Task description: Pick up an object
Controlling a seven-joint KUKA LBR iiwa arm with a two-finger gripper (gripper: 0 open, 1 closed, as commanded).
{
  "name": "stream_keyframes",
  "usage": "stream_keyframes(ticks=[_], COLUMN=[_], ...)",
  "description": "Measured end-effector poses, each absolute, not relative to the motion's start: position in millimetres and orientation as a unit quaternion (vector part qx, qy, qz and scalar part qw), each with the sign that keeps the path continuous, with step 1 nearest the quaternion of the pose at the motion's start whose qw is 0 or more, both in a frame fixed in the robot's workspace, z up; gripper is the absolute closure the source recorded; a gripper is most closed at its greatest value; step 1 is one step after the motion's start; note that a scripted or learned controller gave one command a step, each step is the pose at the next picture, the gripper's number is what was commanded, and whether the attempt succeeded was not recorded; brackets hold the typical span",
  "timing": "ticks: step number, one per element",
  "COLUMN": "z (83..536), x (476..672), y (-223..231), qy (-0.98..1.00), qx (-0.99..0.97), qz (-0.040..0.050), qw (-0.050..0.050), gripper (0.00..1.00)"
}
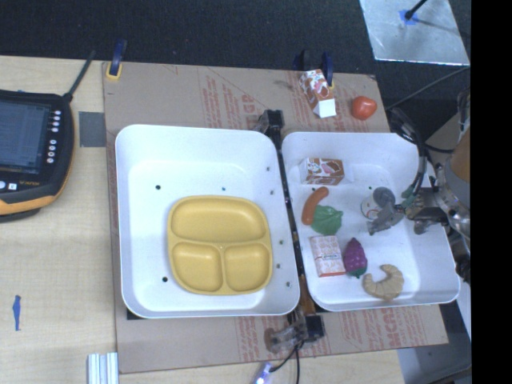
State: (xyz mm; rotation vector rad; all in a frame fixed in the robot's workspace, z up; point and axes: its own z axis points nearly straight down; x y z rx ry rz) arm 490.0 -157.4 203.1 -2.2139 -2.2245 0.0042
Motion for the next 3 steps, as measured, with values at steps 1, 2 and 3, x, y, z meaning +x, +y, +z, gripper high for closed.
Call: stream_keyframes(ticks=[1,2,3], z=[94,105,192], x=[481.3,482.0,544.6], y=[-106,-109,-43], qy=[-0.709,-0.71,-0.709], qx=[-0.705,-0.704,-0.705], qz=[-0.0004,0.0004,0.0005], qw=[0.0,-0.002,0.001], gripper=[0.0,1.0,1.0])
